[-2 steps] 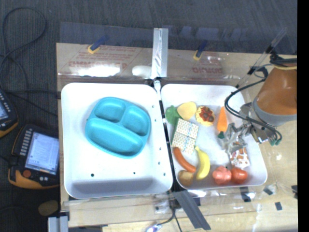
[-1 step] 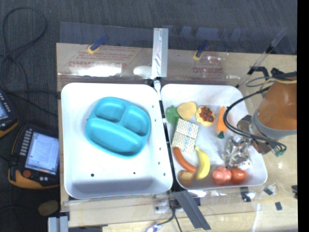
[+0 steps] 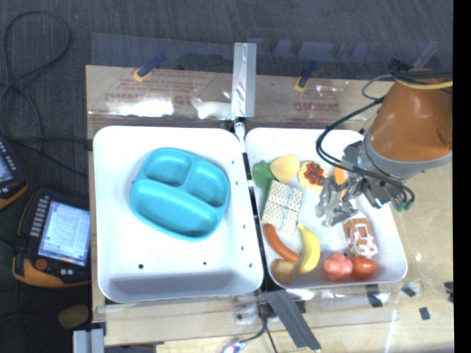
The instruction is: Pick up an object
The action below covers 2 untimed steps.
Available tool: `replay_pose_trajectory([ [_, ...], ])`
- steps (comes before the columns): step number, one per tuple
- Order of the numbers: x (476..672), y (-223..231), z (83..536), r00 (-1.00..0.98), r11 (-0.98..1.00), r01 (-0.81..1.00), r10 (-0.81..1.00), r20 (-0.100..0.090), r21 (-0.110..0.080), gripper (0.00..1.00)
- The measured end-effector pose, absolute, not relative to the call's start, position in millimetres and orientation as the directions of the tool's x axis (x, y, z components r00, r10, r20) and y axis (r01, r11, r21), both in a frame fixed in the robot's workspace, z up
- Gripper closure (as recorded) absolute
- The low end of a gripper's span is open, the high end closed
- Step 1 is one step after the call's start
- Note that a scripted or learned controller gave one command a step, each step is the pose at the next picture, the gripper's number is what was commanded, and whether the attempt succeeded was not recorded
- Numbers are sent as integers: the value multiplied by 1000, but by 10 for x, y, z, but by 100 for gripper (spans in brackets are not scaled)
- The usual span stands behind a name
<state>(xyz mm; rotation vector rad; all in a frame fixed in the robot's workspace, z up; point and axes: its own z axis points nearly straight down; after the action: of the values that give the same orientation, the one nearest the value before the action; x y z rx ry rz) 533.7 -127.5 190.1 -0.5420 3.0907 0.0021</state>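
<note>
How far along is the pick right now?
Done: the gripper is down inside the right bin, among the toy food. In hand: nothing visibly held; it sits between the patterned cracker and the orange-and-white packet. Left: closing on one item and lifting it. The blue tray sits in the left bin.

A robotics lab. At nine o'clock a teach pendant lies on grey carpet among loose cables. Two white bins sit on a taped counter.
</note>
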Motion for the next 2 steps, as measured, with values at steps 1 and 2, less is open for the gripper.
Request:
replay_pose_trajectory([
  [1, 5166, -1062, 1731, -837, 837, -547, -547, -1, 0, 100],
  [2, 5040, -1556, 1164, -762, 762, -648, -648, 0, -1, 100],
])
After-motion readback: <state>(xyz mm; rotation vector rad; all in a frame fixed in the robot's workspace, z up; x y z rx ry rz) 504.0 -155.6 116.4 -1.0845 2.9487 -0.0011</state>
